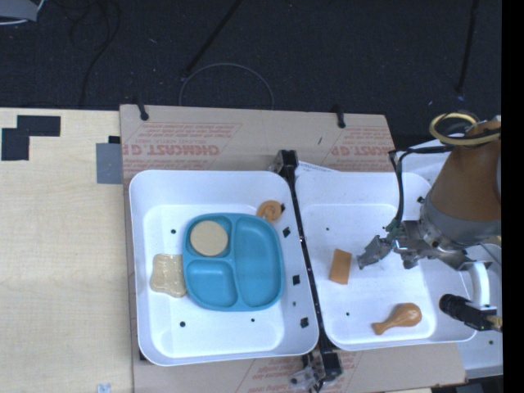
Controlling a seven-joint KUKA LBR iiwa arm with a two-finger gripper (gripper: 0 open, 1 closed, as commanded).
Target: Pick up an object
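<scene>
In the right bin (385, 211) an orange block (341, 266) lies left of centre, and a tan drumstick-shaped piece (399, 318) rests near the front wall. My gripper (368, 255) hangs low over that bin, just right of the orange block and apart from it. Nothing shows between its fingers. The left bin (155, 211) holds a blue divided tray (246, 268) with a round tan disc (208, 237) in its back-left section. A pale yellow piece (169, 275) lies left of the tray, and a small brown pastry (269, 211) sits behind it.
A black divider (300, 252) runs between the two bins. The arm's grey body and orange band (467, 187) cover the right bin's right side. Cardboard (246, 137) lies under the bins, with a wooden bench top (57, 260) to the left.
</scene>
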